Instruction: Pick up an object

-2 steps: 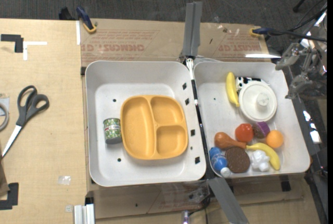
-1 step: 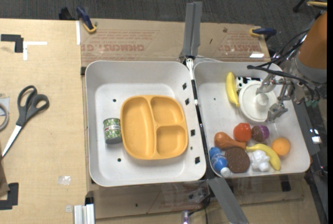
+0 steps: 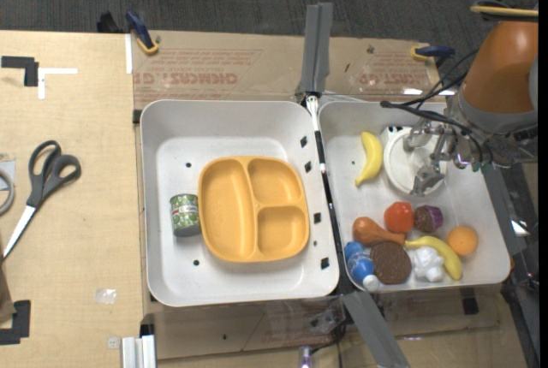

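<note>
two white bins sit side by side. the left bin (image 3: 163, 272) carries a yellow divided tray (image 3: 254, 208), with a small green can (image 3: 184, 214) lying against the tray's left edge. the right bin (image 3: 488, 212) carries a banana (image 3: 371, 157), a white plate (image 3: 402, 163) partly hidden by the arm, and along the near side a cluster packed tightly together: a drumstick (image 3: 375, 230), a tomato (image 3: 398, 216), a purple piece (image 3: 429, 217), an orange (image 3: 462, 240), a second banana (image 3: 441, 252), a brown round item (image 3: 390, 262), and blue and white things too jumbled to name. the gripper (image 3: 428, 178) hangs over the plate's right part; cables and metal blur together there, so i cannot tell how it is set or whether it has anything. scissors (image 3: 43, 178) lie on the bench at far left.
</note>
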